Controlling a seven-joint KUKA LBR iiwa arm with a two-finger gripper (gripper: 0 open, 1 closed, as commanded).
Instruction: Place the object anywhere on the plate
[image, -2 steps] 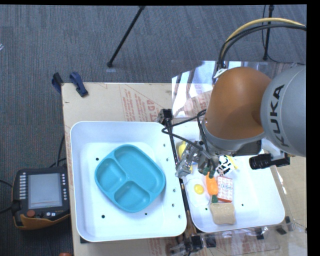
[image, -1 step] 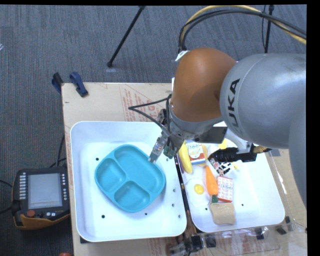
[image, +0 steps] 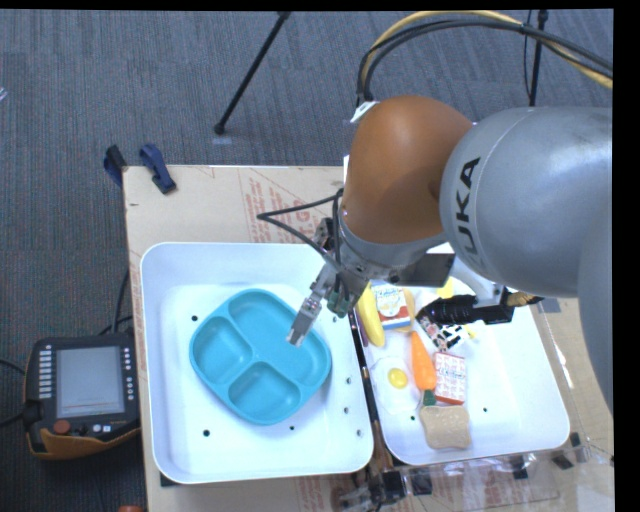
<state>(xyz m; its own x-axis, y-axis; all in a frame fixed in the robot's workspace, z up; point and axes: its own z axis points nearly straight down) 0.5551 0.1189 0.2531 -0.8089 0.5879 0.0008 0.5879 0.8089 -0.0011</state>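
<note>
Camera view had the gripper (image: 300, 333) over the plate (image: 238, 378), fingers nearly together, nothing visible between them. Food was in the right bin (image: 520, 425), so I'd have regrabbed there, slow and square

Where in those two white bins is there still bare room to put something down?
The left bin has bare floor all around the blue plate, widest along its left wall and near edge; the plate's compartments are bare too, though the gripper hangs over its right side. The right bin is crowded on its left with toy food; its right half is bare.
</note>
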